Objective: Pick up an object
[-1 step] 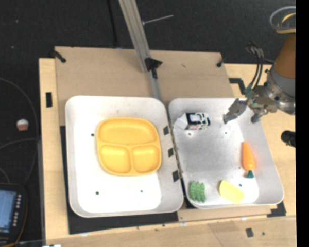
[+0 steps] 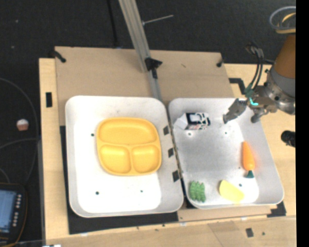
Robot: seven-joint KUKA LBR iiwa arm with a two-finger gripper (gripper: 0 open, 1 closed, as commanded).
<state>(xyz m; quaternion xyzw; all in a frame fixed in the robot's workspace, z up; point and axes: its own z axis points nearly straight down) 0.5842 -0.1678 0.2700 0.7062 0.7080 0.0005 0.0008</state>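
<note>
End effector [image 2: 242, 112] hanging over the upper right part of the right bin [image 2: 213, 153], two dark fingers spread apart and nothing between them: released, carrying nothing. Reached in from the right on the grey arm [image 2: 278, 94] with the orange band above the wrist.

No object lifted yet. Several candidates lying in that bin: an orange toy carrot [image 2: 248, 157] near the right wall, below the end effector; a yellow lemon-like piece [image 2: 230, 191] near the lower edge; a small green studded piece [image 2: 197, 190] just left of it, in the lower left corner; a black-and-white item [image 2: 194, 120] near the upper left corner, too small and blurred to name. All four well apart from one another, none touching the fingers.

In the left bin [image 2: 82, 153], a yellow divided plate [image 2: 129, 145] with three compartments, lying flat near the middle. Both bins side by side on the tan surface [image 2: 190, 63].

Step in hand, by the look of it: approach, before any descent. Judged nearest: the carrot and the black-and-white item, either side of the fingers. Next move likely calling for travel over one chosen piece, fingers kept wide, turned across its narrow width, then a straight drop and a close. Carrot close to the bin wall, so little room for the outer finger there.
</note>
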